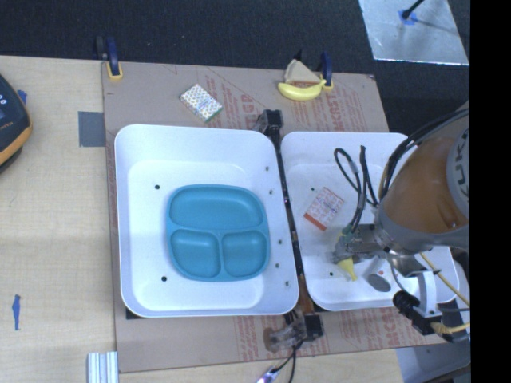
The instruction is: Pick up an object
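Camera view: two shallow white bins are seen side by side on a brown cardboard sheet. The left bin (128, 214) holds a blue divided plate (217, 231), lying flat near its middle with white floor left bare on all sides. The right bin (319, 146) is entered by the arm (423, 190) from the right of the frame, and much of its right half is covered by it.

The gripper (355, 250) is set low over the lower middle of the right bin. Whether it is open or closed cannot be told, as it is hidden among dark parts and cables. A small yellow object (348, 270) is seen just below it, its long axis running from upper left to lower right, its narrow end pointed toward the bin's lower edge; whether it is gripped cannot be told. A small packet with red print (323, 207) lies flat to the upper left of the gripper, tilted diagonally, near the bin's left wall. A small grey oval item (376, 279) lies to the right of the yellow object.

Bare floor is left in the upper left of the right bin. Beyond the bins, a yellow banana-shaped toy (301, 90) and a patterned square packet (200, 101) rest on the cardboard near the top.
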Controlling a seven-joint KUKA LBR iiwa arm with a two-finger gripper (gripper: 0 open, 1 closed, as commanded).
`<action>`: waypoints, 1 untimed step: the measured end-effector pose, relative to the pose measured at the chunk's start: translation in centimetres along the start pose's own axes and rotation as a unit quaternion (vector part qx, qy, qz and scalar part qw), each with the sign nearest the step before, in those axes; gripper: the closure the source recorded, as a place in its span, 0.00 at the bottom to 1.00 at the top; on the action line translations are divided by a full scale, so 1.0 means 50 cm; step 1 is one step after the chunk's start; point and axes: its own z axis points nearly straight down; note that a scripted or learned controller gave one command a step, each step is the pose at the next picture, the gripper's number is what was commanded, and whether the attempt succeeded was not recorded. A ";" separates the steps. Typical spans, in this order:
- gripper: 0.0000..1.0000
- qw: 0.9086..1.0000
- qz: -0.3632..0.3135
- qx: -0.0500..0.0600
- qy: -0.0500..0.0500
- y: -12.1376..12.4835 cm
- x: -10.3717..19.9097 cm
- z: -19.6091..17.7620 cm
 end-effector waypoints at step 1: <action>1.00 1.000 0.002 -0.002 0.000 0.156 0.137 -0.183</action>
